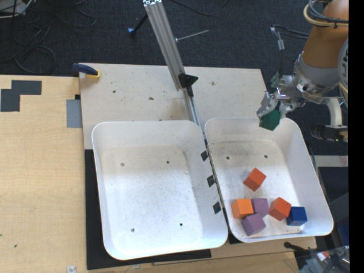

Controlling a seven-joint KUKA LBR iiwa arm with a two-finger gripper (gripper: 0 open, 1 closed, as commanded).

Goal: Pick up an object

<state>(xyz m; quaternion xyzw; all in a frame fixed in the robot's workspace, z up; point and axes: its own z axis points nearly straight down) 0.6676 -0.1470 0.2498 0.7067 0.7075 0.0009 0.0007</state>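
My gripper (272,114) hangs over the far rim of the right bin (304,147), shut on a dark green block (270,120) that shows between its fingers, lifted above the bin floor. Lower in that bin lie several blocks: a red-orange one (255,179) alone near the middle, then a cluster at the near end with an orange block (243,207), two purple blocks (253,223), another red-orange block (280,208) and a blue block (297,215).
The left bin (108,152) sits beside the right one, joined by a divider with black clips (209,180). A slanted metal rail (168,44) rises behind the bins. A blue-and-yellow clamp (86,70) lies at the board's far left corner.
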